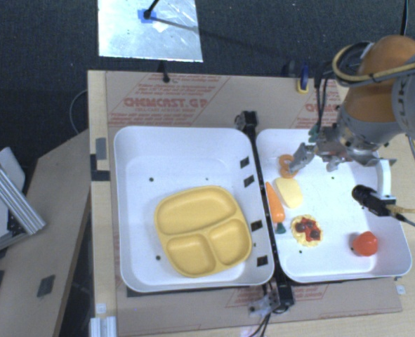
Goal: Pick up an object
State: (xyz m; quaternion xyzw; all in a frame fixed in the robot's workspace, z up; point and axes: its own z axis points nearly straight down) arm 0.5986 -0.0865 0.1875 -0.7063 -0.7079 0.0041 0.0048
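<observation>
Camera view: claw hangs over the right bin, beside the ring — open or closed, I cannot tell. That ring looks light, stiff, perhaps slippery — best pinched across its rim, I judge

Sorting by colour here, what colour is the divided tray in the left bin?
Yellow; the divided tray shows plainly in the camera view.
</observation>
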